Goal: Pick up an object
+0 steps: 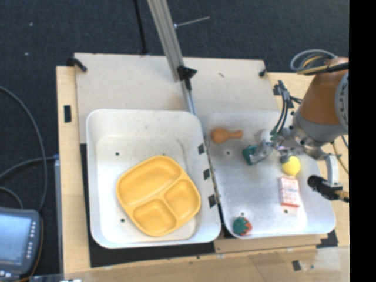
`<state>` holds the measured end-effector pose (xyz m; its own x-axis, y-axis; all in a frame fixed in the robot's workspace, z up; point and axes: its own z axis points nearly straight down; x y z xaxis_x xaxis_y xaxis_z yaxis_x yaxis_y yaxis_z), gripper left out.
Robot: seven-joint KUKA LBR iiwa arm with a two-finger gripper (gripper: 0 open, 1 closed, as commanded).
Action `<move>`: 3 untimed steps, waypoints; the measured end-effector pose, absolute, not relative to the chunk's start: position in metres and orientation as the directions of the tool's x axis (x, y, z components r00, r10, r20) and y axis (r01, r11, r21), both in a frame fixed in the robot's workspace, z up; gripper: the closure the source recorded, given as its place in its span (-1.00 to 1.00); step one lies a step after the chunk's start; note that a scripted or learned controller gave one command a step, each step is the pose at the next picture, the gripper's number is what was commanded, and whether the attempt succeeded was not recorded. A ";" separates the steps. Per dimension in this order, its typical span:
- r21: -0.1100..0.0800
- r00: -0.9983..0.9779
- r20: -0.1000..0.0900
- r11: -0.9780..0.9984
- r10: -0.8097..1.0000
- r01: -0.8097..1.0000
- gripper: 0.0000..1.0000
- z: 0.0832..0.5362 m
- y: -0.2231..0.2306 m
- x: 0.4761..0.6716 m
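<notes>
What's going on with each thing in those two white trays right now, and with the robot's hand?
Yellow divided plate: lying flat in the left bin, nothing in its sections.
Brown wooden peg: lying on its side in the right bin.
Green object: lying by the gripper.
Yellow ball: resting loose.
Small red-and-white box: lying flat.
Green-and-red toy: at the bin's near edge.
Gripper: low over the right bin, grip unclear.

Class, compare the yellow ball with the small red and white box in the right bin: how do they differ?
The yellow ball is round and one colour; the box is flat, rectangular, red and white. The ball lies farther from the camera, right by the end effector; the box lies below it in the picture, apart from the arm. Both rest in the right bin.
</notes>
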<state>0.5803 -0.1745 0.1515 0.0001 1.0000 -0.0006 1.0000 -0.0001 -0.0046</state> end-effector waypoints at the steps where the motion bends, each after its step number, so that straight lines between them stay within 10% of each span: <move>1: -0.003 0.002 -0.001 -0.002 1.000 1.000 -1.00 0.099 -0.175 0.580; 2: 0.004 0.007 -0.002 -0.007 1.000 1.000 1.00 0.114 -0.177 0.581; 3: 0.006 -0.002 -0.002 0.002 1.000 1.000 1.00 0.162 -0.175 0.591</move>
<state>0.5906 -0.1747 0.1616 -0.0023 1.0000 -0.0021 1.0000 0.0023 0.0064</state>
